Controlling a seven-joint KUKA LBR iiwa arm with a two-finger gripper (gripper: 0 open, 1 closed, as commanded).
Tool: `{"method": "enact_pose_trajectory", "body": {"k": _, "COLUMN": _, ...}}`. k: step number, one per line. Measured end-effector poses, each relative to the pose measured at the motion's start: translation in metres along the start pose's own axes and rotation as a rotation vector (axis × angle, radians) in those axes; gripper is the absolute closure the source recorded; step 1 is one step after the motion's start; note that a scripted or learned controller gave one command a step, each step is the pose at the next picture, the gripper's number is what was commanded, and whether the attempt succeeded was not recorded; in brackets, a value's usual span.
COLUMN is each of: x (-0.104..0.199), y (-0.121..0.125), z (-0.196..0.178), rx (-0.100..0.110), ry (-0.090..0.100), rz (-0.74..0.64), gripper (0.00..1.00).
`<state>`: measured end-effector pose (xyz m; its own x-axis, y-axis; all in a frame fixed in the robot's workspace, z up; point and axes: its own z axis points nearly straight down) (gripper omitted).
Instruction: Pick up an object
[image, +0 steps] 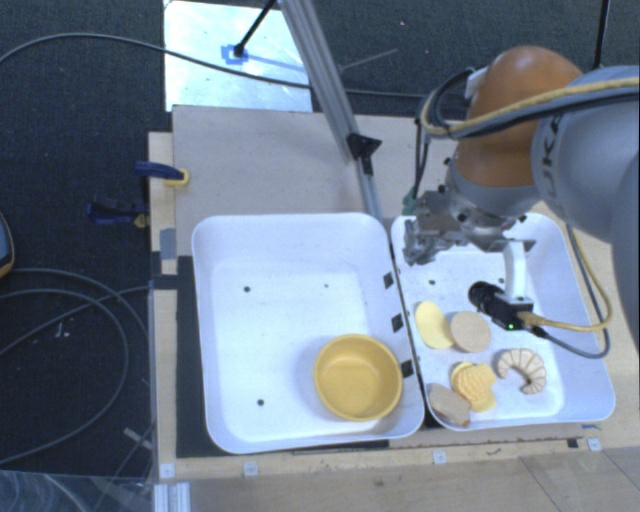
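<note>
Two shallow white bins sit side by side on a tan bench (270, 160), the left bin (290, 250) and the right bin (590, 400) meeting at a seam lined with small black clips (397, 322). A yellow-handled clamp (165, 173) grips the bench's left edge near its far corner, with a blue clamp (115, 211) just beside it, off the board. A grey metal pole (325, 75) slants down across the bench's far edge to a black bracket (362, 146). Loose cables (60, 320) loop over dark carpet left of the bench. Blue tape (238, 53) marks a pale floor panel beyond the far edge.
</note>
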<state>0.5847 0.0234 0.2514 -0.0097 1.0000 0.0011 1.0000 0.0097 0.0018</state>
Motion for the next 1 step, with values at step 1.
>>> {"method": "enact_pose_trajectory", "body": {"k": 1, "x": 0.0608, "y": 0.0047, "z": -0.0027, "rx": -0.001, "ry": 0.001, "rz": -0.001, "gripper": 1.00}}
